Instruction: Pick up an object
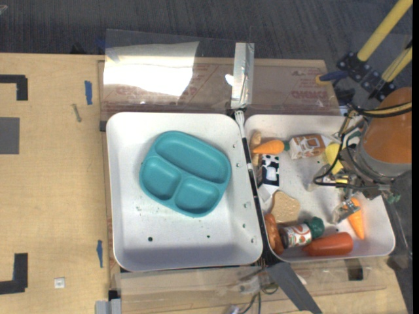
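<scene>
The right bin (pixel 385 241) holds several toy foods. An orange carrot (pixel 269 147) and a small carton (pixel 306 146) lie at its far side, with a black-and-white card (pixel 270 170) near the divider. A bread slice (pixel 285 207), a can (pixel 298 234) and a red sausage-like piece (pixel 330 244) lie toward the near edge. A second small carrot (pixel 356 223) rests at the near right. My gripper (pixel 345 200) hangs low over the bin's right side, just above that small carrot, beneath the orange wrist band (pixel 393 139). A yellow piece (pixel 334 156) sits beside the wrist cables.
The left bin (pixel 124 241) carries a teal divided plate (pixel 185 172). A clear plastic sheet (pixel 154 74) and a metal strip (pixel 242 77) stand behind the bins. Yellow-handled tools (pixel 386 21) lie at the far right. Wooden benchtop (pixel 49 175) extends to the left.
</scene>
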